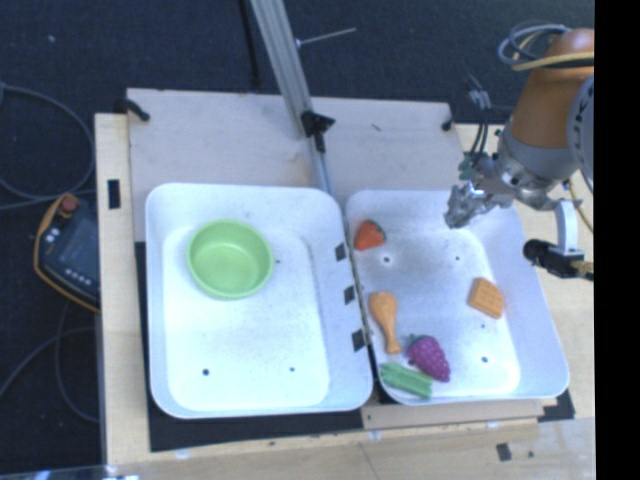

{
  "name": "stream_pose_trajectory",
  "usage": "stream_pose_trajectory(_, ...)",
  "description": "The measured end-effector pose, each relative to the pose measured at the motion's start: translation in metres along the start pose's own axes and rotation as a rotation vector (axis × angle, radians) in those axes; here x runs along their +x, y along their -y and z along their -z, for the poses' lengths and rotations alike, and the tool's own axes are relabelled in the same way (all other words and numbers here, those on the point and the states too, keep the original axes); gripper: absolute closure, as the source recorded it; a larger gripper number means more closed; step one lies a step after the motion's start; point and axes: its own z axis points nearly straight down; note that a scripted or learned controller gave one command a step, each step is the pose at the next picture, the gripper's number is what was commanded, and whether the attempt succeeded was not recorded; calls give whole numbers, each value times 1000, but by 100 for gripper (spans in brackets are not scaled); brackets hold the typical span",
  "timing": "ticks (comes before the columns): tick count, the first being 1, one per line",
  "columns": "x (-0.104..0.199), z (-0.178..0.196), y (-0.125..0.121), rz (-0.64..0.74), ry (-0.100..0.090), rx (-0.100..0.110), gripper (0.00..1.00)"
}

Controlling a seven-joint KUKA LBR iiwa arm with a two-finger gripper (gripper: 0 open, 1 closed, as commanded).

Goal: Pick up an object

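Five small things lie in the right bin (520,363), and the gripper (462,211) hangs over that bin's far edge, near its far right corner. Whether it is spread or pressed together I cannot tell at this size; nothing shows between its tips. Taking the cracker (486,297) as the mark, the gripper sits beyond it and slightly left, with bare floor between them, so it looks the nearest and least crowded pick. Well to the cracker's left, the strawberry (369,235) and the drumstick (384,320) hug the wall shared with the left bin (180,388); the drumstick's long axis runs near-to-far. Left and nearer, the grapes (429,357) touch the green vegetable (406,379) against the near rim. A green bowl (231,258) sits in the left bin.
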Motion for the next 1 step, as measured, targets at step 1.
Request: stream_pose_trajectory(1,-1,45,-5,2,1,-1,100)
